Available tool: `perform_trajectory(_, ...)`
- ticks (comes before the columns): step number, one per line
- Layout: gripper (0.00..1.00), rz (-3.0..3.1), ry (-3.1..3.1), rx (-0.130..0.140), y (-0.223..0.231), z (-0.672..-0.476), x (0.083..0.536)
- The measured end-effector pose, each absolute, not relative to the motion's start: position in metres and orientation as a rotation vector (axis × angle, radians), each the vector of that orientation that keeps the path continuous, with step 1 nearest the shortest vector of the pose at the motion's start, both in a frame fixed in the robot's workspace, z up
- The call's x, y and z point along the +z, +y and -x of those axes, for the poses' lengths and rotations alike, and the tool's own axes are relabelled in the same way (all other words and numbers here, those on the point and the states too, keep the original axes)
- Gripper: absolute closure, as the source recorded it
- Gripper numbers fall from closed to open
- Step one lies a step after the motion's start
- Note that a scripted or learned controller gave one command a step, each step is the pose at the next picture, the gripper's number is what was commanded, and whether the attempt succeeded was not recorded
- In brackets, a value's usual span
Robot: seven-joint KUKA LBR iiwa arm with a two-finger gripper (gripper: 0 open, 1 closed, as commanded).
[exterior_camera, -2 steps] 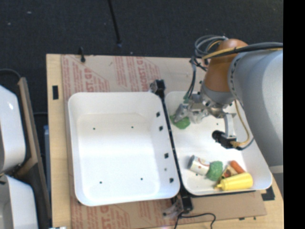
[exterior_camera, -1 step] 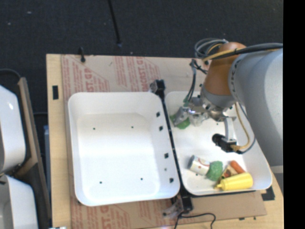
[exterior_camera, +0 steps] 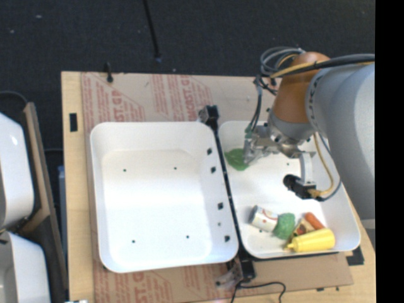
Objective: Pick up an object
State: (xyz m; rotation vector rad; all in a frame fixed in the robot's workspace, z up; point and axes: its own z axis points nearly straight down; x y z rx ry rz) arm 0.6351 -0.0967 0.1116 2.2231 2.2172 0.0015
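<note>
Green object [exterior_camera: 237, 159], soft-looking lump, lay in the upper left part of the right bin [exterior_camera: 328, 197], close against the divider between the bins. Gripper [exterior_camera: 251, 150] was right at it, touching or just above its upper right edge; cannot tell if the fingers were open or closed, cannot tell if anything was held. Grey arm [exterior_camera: 344, 106] with the orange band [exterior_camera: 295, 96] came in from the right of the frame, cables looped over the wrist.

Lower part of the right bin held a cluster: small white cylinder with a red mark [exterior_camera: 262, 218], touching a second green lump [exterior_camera: 284, 225] on its right, then a yellow bottle [exterior_camera: 312, 240] lying on its side along the bottom rim, and an orange piece [exterior_camera: 314, 220] just above the yellow bottle. Cluster was well apart from the gripper. Black fitting with a cable [exterior_camera: 300, 185] hung over the bin middle, below the arm.

Left bin [exterior_camera: 101, 169] sat centre frame, only small dark dots on its floor. Both bins rested on a cardboard sheet with red print [exterior_camera: 151, 96] on the table [exterior_camera: 74, 188]. Dark floor [exterior_camera: 95, 24] filled the top of the frame. White shapes [exterior_camera: 14, 169] sat at the left edge.
</note>
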Motion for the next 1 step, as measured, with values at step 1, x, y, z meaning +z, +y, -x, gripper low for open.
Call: perform_trajectory(1,1.0,-2.238,2.204,0.001,-0.1007,-0.58,0.1278)
